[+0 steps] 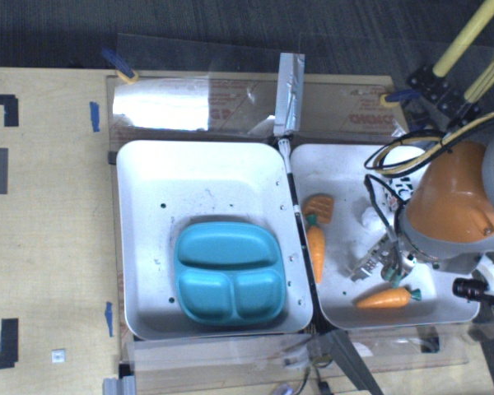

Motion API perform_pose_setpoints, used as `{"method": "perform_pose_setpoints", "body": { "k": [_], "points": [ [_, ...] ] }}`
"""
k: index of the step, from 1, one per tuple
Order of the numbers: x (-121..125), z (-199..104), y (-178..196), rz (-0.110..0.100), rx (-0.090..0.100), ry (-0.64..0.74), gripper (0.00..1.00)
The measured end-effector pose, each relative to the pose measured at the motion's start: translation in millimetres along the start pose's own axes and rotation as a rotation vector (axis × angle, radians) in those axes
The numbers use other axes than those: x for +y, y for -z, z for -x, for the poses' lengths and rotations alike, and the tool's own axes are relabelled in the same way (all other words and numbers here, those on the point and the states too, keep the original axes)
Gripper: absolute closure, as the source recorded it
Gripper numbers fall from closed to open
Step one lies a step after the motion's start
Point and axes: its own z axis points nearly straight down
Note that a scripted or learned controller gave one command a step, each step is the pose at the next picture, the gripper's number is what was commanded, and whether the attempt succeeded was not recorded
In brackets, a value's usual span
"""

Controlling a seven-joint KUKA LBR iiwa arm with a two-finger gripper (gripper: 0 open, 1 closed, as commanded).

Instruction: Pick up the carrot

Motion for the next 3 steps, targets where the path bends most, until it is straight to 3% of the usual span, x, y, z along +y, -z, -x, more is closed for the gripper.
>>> {"method": "perform_pose_setpoints", "body": {
  "k": [1,2,3],
  "points": [
    [0,0,-1,-0.001,0.001,0.0,0.0],
    [-7,5,82,-0.007,0.008,0.065,0.0],
    [-3,-1,-12,-0.006,0.008,0.25,0.0]
  ]
}}
